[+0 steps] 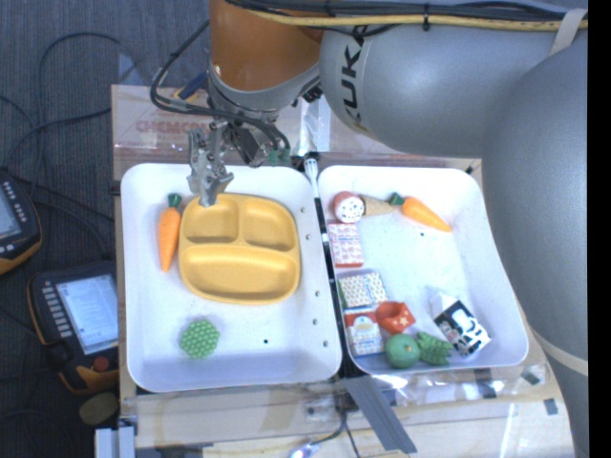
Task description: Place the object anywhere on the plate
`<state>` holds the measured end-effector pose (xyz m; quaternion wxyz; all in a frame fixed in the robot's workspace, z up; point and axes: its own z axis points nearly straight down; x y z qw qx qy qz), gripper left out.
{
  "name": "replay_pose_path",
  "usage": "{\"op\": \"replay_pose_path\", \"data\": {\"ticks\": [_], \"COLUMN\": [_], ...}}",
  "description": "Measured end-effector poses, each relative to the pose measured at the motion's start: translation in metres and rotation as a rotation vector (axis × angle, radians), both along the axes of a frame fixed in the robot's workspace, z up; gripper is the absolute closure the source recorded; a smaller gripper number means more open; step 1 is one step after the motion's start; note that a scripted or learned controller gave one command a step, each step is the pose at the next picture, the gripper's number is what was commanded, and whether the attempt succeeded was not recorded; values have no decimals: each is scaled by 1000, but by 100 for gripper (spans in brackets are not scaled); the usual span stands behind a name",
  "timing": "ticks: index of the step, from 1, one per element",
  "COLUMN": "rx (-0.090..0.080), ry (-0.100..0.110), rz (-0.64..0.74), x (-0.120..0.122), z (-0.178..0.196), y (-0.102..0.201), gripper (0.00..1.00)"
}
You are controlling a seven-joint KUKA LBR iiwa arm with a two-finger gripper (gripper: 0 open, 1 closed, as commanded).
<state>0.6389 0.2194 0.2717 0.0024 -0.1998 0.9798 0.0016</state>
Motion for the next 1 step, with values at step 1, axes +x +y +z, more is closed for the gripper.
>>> {"op": "replay_pose_path", "data": {"ticks": [1], "rx": [-2], "ry": [2], "rz": [195], "x": [-47], "z": [-48], "y": [14], "gripper": [100]}}
